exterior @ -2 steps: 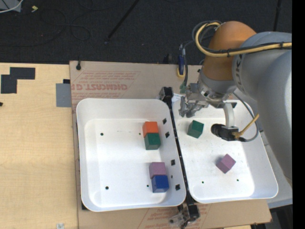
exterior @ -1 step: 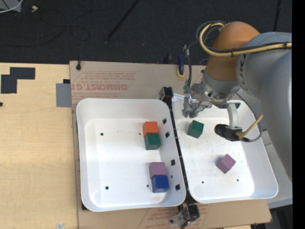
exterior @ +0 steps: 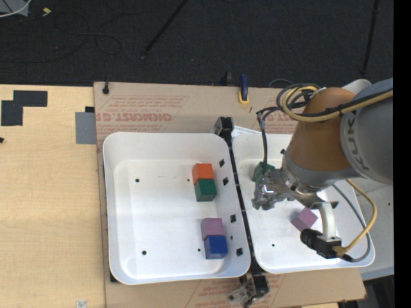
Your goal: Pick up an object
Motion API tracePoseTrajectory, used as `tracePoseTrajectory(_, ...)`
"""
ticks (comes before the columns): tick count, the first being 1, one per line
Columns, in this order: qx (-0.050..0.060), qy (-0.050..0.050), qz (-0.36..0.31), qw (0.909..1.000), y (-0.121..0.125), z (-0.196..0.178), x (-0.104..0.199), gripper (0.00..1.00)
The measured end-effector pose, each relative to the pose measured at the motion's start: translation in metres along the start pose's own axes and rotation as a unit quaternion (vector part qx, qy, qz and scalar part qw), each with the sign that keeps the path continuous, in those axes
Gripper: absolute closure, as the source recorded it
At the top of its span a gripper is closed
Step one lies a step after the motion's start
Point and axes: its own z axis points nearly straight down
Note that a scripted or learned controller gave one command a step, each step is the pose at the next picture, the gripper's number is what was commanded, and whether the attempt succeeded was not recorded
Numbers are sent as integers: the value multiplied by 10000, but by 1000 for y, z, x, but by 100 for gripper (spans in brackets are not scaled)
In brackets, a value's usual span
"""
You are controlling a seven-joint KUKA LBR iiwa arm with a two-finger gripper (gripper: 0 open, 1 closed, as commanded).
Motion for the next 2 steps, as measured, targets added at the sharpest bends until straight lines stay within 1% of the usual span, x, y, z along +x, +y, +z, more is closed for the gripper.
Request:
tracePoseTrajectory(1, -99, -11, -45, 9999, 114, -5, 46, 100)
tracePoseTrajectory(2, -68, -12, -24, 10000, 126, -24, 54, 100)
